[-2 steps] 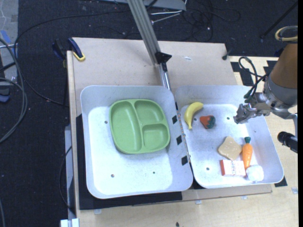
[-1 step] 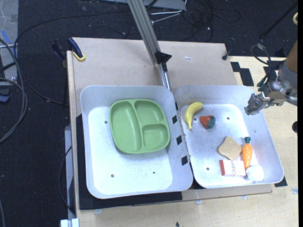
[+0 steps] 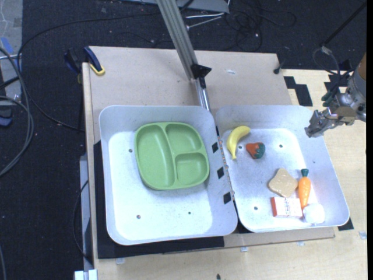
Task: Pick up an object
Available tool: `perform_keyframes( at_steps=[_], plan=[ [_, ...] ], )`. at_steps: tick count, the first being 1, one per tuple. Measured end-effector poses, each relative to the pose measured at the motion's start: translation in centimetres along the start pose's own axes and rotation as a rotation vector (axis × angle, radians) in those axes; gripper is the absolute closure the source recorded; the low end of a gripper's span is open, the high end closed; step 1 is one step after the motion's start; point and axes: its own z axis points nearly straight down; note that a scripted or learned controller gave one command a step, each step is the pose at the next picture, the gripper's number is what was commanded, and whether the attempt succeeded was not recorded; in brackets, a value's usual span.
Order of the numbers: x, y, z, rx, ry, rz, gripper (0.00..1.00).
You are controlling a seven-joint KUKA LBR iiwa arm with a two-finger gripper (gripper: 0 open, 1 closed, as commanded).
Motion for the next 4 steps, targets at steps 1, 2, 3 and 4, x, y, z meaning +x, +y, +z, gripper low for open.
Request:
perform_keyframes(
  at_steps=[1,2,3,4],
  plan=[
    [5.2,0.2,1.5,0.005,0.003,-0.005,1.0],
    [10.3,-1.5,2.5,0.007,0.003,-0.004,1.0],
    [15.0,-1.6,2.4,0.005,0.003,-0.005,1.0],
    [19.6,-2.4,3.8,0.006,0.003,-0.005,1.0]
  ],
)
